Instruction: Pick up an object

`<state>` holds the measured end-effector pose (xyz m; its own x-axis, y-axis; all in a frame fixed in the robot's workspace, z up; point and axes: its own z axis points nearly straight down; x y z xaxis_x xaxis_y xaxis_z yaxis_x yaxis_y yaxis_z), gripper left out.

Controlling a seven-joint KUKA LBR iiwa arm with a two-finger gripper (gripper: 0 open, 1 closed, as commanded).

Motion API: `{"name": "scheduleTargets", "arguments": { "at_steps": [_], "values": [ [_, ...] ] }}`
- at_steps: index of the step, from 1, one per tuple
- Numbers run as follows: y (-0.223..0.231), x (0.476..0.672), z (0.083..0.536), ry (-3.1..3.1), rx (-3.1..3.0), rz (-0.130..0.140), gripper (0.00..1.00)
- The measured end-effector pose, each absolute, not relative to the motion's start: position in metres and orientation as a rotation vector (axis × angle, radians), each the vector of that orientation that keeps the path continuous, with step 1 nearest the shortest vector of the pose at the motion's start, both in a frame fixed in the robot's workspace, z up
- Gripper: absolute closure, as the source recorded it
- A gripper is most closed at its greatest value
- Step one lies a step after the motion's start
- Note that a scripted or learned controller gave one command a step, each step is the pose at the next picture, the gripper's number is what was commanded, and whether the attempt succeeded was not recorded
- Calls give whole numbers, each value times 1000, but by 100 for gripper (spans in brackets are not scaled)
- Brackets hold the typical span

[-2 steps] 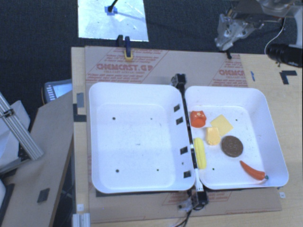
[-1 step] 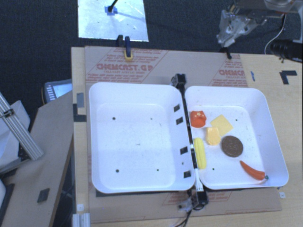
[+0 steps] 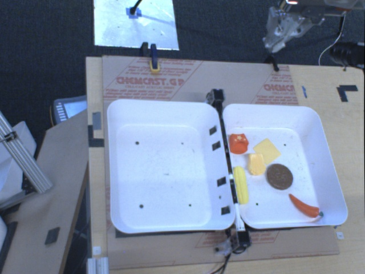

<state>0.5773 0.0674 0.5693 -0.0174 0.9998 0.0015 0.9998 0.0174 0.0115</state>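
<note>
Camera view: approach step only, gripper high beyond the right bin's far edge, grip state impossible to tell, objects near that bin's left wall, descent needed next.

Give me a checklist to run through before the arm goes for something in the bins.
1. Things to pick lie in the right bin: ok.
2. End effector above the bench, clear of the bins: ok.
3. Nothing hanging from it: ok.
4. Brown disc lies free, with room around it: ok.
5. Corn hugs the bin's left wall, hard to grasp: not ok.
6. Fingers ready: cannot tell.
</note>
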Motion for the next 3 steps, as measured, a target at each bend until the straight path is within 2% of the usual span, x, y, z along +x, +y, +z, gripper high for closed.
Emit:
{"name": "scheduleTargets", "arguments": {
  "at_steps": [3],
  "values": [
    [68, 578, 603, 2247, 2179, 24, 100]
  ]
}}
